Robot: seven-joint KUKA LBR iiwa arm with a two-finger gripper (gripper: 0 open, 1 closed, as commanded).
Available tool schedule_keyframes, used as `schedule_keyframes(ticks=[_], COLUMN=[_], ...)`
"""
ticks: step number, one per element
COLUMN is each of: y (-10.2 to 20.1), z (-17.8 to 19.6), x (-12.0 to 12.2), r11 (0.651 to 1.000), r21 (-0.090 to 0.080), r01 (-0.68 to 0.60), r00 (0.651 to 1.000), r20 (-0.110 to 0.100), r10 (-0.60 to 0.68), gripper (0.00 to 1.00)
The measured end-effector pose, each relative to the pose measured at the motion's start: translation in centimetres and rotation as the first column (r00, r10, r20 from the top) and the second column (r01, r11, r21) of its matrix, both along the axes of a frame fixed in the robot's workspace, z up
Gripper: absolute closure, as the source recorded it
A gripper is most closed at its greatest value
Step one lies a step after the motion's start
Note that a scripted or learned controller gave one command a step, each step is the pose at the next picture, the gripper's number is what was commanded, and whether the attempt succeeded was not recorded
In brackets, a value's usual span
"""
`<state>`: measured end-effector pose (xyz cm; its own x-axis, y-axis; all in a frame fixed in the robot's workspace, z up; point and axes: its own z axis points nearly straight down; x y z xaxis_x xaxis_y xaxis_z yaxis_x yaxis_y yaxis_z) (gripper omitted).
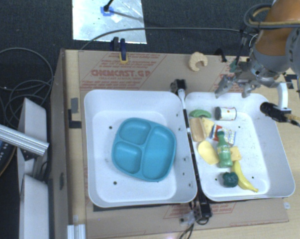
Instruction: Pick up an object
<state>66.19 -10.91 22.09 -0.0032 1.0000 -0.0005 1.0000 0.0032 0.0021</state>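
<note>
1. Two white bins sit side by side on your desk [269, 203], over a printed cardboard sheet [125, 71]; dark carpet with loose cables [10, 83] lies beyond.
2. Your left bin [97, 108] carries a blue divided plate [144, 149].
3. Your right bin [274, 158] has a heap of toy food: a banana [243, 177], a green bottle [223, 151], a small can [225, 113].
4. Your claw [237, 87] hangs over that bin's far edge, fingers spread with nothing between them; the can lies just below it, the heap nearer the camera.
</note>
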Motion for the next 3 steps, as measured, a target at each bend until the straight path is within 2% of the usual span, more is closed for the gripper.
schedule_keyframes(ticks=[1, 2, 3], y=[0.5, -0.1, -1.1], z=[-6.8, -13.2, -13.4], x=[-6.0, -10.6, -13.5], r11=[1.000, 1.000, 1.000], r21=[0.000, -0.003, -0.001], r01=[0.002, 0.001, 0.003], r00=[1.000, 1.000, 1.000], r20=[-0.003, 0.011, 0.005], r10=[-0.002, -0.001, -0.003], gripper=[0.00, 0.00, 0.00])
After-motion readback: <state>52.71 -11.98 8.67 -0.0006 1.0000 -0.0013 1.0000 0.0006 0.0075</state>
